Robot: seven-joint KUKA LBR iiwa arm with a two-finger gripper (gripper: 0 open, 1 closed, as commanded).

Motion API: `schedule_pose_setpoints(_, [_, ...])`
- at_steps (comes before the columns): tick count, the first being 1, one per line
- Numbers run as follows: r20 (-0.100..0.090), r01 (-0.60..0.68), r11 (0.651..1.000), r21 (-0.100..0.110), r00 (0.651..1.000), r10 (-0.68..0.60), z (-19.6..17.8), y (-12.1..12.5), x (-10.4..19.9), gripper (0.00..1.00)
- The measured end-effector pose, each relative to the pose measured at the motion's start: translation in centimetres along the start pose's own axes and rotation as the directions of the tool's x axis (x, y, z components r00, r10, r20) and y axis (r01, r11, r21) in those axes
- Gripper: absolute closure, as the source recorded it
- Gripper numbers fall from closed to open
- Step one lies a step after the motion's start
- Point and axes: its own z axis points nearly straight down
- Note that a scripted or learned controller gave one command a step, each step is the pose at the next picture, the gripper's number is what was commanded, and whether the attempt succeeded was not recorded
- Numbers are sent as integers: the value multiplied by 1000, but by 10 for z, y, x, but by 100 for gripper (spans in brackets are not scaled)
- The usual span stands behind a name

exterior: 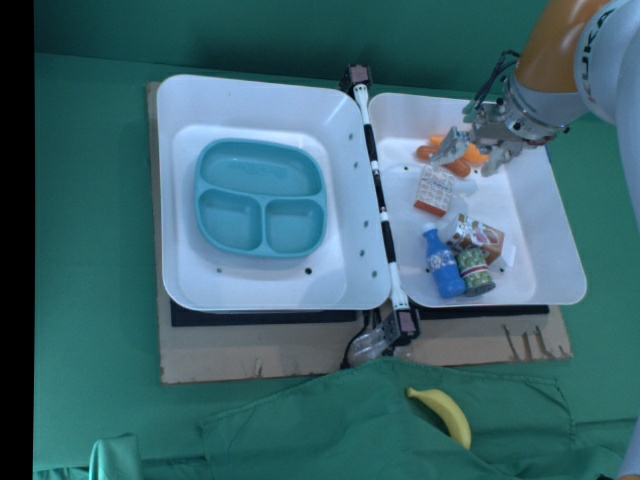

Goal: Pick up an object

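Over the right bin's point(560, 258) far edge, the gripper point(477, 151) hangs with fingers spread and nothing between them, just above an orange item point(447, 154). A carton point(433, 191), bottle point(441, 263) and can point(475, 271) lie nearer the front. Approach seems under way; next, a straight descent and a close.

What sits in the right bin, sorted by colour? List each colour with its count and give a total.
Orange: 1, the carrot-like piece beside the gripper
Orange and white: 1, the small box
Blue: 1, the bottle
Green: 1, the can
Brown and white: 1, the carton
Total: 5
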Motion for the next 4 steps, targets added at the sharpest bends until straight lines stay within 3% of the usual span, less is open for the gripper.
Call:
schedule_pose_setpoints(1, [2, -2, 1000, -8, 1000, 2, -13, 2, -1, 100])
schedule_pose_setpoints(2, [0, 6, 1000, 6, 1000, -6, -73, 13, 2, 100])
schedule_pose_setpoints(3, [1, 3, 1000, 4, 1000, -3, -84, 14, 1, 100])
schedule_pose_setpoints(4, [0, -9, 1000, 6, 1000, 9, -145, 21, -8, 100])
